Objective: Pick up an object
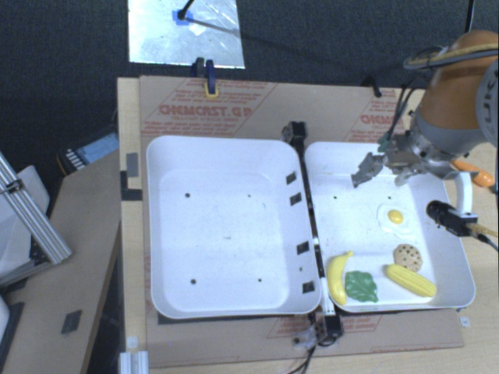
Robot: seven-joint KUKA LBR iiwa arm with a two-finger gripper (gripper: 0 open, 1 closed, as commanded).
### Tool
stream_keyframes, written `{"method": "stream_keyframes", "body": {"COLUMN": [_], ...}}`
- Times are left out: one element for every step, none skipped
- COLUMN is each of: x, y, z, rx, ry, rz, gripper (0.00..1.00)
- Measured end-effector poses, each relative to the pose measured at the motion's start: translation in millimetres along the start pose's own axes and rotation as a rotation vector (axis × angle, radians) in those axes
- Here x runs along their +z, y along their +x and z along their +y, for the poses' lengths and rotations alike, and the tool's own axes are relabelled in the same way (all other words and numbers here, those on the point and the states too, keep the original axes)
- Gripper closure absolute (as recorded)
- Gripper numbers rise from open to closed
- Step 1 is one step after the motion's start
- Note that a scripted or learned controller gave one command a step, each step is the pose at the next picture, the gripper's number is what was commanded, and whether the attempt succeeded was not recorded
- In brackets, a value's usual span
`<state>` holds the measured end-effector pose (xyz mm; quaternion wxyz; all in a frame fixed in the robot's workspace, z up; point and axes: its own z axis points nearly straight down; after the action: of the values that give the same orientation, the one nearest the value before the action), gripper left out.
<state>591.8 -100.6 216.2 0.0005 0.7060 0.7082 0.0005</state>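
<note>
My gripper point(384, 173) hangs over the back half of the right bin point(337, 156), its two grey fingers spread open with nothing between them. In front of it, a fried egg point(394, 217) lies on the bin floor. Nearer the front edge are a round cookie point(407, 256), a yellow corn cob point(410, 280), a banana point(337, 276) and a green leafy piece point(361, 286) touching the banana. The arm's grey and orange body comes in from the upper right.
The left bin point(168, 162) sits beside the right one, with black clips along the shared wall point(302, 223). A small orange thing point(483, 178) shows by the right bin's far rim, partly behind the arm. Cardboard lies under both bins.
</note>
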Motion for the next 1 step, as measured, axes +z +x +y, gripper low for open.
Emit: {"method": "stream_keyframes", "body": {"x": [-110.1], "y": [86.4], "z": [7.6], "rx": [-0.011], "ry": [-0.013], "rz": [0.003], "gripper": [0.00]}}
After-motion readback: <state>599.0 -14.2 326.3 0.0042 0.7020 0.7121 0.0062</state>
